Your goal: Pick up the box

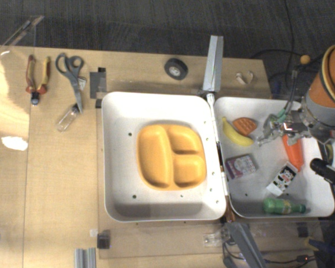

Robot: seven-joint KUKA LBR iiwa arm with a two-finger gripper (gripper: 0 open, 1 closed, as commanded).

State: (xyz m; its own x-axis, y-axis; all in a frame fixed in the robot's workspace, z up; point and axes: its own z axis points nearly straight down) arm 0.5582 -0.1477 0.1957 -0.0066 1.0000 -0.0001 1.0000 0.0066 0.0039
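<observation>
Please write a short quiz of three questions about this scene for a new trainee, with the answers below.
1. True or false: the yellow divided tray lies in the right bin.
2. Which thing in the right bin touches the banana? A) the green bottle B) the orange-brown oval toy C) the purple box
3. Fill in: the scissors lie on the bench, to the ____ of the left bin in the camera view.

Key: 1 false, it lies in the left bin. 2 B. 3 left.
</observation>
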